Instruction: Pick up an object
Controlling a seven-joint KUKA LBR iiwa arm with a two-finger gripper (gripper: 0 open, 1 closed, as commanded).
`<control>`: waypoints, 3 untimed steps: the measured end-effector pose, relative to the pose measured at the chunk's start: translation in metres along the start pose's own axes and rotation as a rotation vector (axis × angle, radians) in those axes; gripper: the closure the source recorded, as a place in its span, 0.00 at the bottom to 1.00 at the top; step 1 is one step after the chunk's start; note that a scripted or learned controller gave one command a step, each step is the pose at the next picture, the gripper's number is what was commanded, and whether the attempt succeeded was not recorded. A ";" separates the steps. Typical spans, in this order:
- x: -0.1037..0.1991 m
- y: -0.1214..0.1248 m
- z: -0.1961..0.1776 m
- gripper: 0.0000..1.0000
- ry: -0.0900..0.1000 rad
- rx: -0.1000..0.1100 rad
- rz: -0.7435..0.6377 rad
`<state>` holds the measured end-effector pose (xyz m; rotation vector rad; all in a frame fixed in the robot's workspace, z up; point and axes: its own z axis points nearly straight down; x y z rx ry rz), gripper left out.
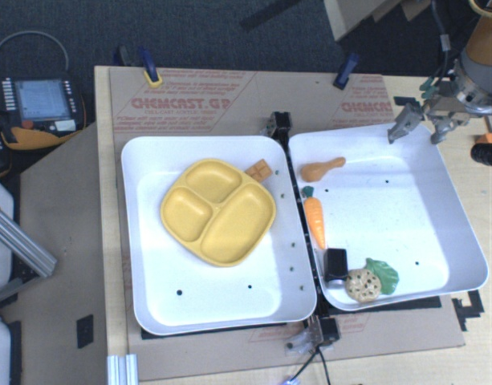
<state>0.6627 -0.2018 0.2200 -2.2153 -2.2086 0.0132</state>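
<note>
My gripper (423,130) hangs over the far right rim of the right bin (422,215), open, with nothing between its fingers. Down in that bin, along its left side, lie a tan drumstick-shaped piece (322,168), an orange carrot (314,221), a small black block (335,264), a round cookie (361,285) and a green leafy piece (384,274). All of them sit well to the left of and nearer than the gripper.
The left bin (149,279) holds a yellow sectioned plate (217,211) with a small brown block (259,169) at its far edge. A black clamp (280,123) sits where the bins meet. Blue clips (344,70) hold the cardboard's far edge.
</note>
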 end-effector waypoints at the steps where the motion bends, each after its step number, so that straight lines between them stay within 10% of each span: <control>1: 0.001 0.003 -0.009 0.00 -0.004 -0.015 -0.003; 3: -0.009 0.001 0.086 0.00 0.000 -0.009 -0.003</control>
